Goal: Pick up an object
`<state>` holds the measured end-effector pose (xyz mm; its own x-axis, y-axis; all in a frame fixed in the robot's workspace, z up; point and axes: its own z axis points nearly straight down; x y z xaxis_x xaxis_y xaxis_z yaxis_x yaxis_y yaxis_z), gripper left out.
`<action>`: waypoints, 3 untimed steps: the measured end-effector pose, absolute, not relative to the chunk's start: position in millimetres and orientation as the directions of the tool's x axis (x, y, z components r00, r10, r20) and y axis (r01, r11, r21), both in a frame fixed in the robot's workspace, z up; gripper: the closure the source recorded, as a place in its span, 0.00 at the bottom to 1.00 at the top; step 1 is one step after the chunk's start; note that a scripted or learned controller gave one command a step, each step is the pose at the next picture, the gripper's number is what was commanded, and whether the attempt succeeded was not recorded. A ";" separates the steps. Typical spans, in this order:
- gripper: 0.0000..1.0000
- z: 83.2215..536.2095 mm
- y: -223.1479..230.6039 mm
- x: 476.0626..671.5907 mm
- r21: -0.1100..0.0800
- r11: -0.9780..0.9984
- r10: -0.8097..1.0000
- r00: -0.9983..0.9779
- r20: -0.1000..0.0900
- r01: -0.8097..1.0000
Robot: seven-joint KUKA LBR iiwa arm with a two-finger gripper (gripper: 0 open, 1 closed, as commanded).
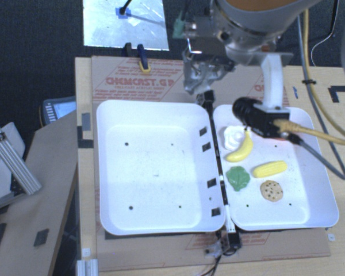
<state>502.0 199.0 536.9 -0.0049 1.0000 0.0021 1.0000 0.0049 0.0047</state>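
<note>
White plastic makes up the two shallow bins on the worktop (pixel 86 171): the left bin (pixel 155 165) and the right bin (pixel 310 200) sit side by side, joined along a dark hinge strip. The grey arm (pixel 259 10) hangs over the far edge between them, and its pincer (pixel 199 85) hovers above the back rim near the seam, up and to the left of the items. I can't tell how far apart its tips are, and nothing shows between them. In the right bin lie a banana (pixel 241 149) touching a white object (pixel 234 135), a yellow corn cob (pixel 269 168), a green leafy piece (pixel 238 177) and a cookie (pixel 271 191), all near each other.
</note>
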 end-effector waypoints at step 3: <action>1.00 537.3 195.8 486.6 0.005 0.005 1.000 -0.005 0.003 1.000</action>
<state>486.6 195.8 537.3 -0.0050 1.0000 0.0027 1.0000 0.0050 0.0054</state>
